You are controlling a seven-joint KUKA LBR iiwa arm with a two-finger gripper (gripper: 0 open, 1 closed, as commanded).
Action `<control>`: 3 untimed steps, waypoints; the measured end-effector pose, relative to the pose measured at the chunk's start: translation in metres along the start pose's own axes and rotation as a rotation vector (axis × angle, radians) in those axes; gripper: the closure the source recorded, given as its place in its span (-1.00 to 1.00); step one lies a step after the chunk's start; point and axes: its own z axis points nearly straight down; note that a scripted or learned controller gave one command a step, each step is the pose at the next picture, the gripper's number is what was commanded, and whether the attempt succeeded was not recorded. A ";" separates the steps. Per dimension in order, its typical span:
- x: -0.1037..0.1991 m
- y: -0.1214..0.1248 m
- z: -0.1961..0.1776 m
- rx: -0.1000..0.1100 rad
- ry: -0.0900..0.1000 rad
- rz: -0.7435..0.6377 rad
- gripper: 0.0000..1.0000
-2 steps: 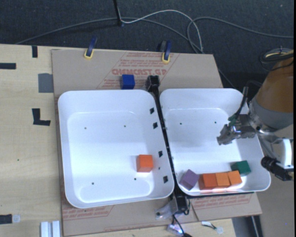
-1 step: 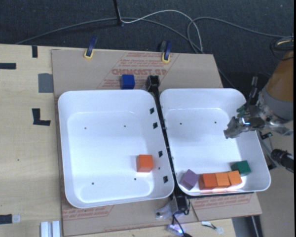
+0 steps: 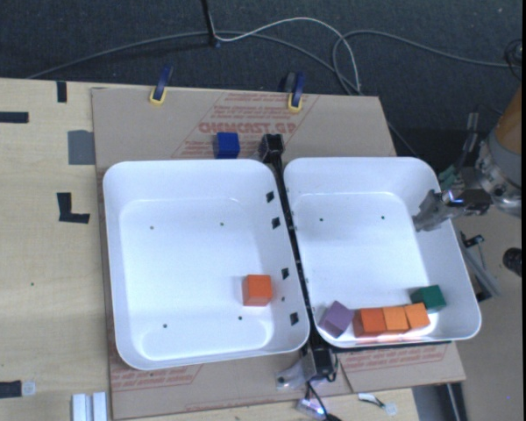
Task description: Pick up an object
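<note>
Bins: two white bins sit side by side on a cardboard sheet on the bench, the left bin and right bin joined along a dark middle seam, probably so objects can pass from one to the other.
Cardboard: held down by two clamps at its upper edge, likely to stop the bins sliding.
Right bin contents: a purple block, two orange blocks, a lighter orange block and a green block lie crowded along the lower wall, touching or nearly so; this looks like loose settling, not arrangement.
Left bin contents: a lone orange cube at lower right, well clear of the walls, the easier pick by my judgement.
Blue cube: rests outside the bins, on the cardboard above the left bin.
Gripper: at the right edge of the frame, over the right bin's upper right rim; how far open it is I cannot tell, and nothing is seen in it.
Objects relative to gripper: the crowded row lies below it in the frame, near; the lone cube lies well apart, to the lower left.
</note>
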 end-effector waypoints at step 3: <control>0.148 0.034 0.038 0.004 0.001 -0.004 1.00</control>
